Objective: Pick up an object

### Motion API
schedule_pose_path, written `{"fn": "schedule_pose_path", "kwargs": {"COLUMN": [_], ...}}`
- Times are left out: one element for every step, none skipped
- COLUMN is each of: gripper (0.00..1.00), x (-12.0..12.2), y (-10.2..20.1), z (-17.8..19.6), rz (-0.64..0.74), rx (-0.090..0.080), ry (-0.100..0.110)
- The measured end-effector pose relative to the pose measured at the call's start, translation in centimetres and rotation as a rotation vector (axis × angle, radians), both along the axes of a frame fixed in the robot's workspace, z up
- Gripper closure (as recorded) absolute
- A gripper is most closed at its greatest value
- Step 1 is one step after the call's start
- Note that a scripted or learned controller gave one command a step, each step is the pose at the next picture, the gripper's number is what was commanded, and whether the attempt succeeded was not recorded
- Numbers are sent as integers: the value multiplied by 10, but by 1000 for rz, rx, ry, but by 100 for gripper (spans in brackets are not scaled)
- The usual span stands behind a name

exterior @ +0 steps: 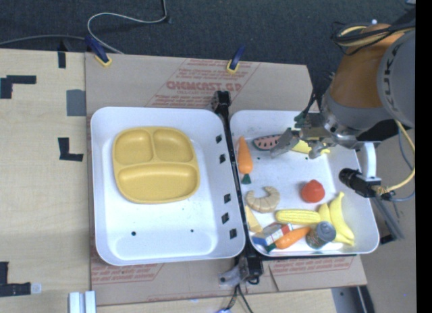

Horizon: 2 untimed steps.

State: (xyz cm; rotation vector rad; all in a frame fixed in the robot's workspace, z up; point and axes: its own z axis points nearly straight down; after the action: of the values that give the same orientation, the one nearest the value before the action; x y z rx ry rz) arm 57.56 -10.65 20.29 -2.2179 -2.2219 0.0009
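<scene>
Nearest the lens, the bananas (pixel 341 220) and a carrot (pixel 291 237) lie well below the gripper (pixel 297 141) in the right bin (pixel 368 237). Whether the gripper is spread or pinching, I cannot tell; a watermelon slice (pixel 267 143) lies just left of it, a tomato (pixel 312 191) below.

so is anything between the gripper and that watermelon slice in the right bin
Nothing visible. The gripper sits right beside the watermelon slice, on its right, with only bare bin floor near them. The carrot lies to the slice's left, out of the way.
</scene>
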Motion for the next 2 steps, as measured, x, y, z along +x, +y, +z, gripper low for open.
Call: {"fn": "schedule_pose_path", "kwargs": {"gripper": [0,0], "x": [-28,43], "y": [-28,-13], "z": [-117,-117], "rz": [-1,0], "rx": [-1,-2], "ry": [-2,-5]}}
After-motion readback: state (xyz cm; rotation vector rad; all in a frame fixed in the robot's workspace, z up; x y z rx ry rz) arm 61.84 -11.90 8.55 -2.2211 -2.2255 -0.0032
